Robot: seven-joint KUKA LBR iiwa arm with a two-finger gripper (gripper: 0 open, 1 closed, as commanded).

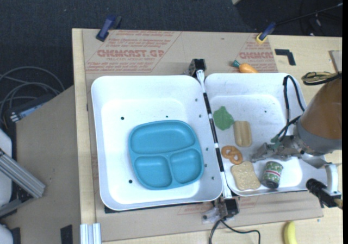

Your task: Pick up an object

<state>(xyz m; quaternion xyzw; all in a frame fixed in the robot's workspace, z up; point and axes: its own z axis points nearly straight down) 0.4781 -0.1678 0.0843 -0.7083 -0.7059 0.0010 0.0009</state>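
The right bin (255, 88) holds several small items. A green leafy piece (223, 118) lies near its left wall, with a tan bread roll (242, 133) just right of it. Below those sit a brown pretzel (232, 154) and a slice of toast (244, 176). A small green and white can (272, 174) stands at the bin's front. My gripper (264, 152) reaches in from the right, low over the bin, just above the can and right of the pretzel. Nothing is visibly held in it.
The left bin (109, 101) carries a blue divided plate (165, 153). An orange carrot toy (246, 67) lies on the bench behind the right bin. A yellow item (290, 233) lies on the bench's front edge. The arm's orange band (325, 112) covers the right bin's right side.
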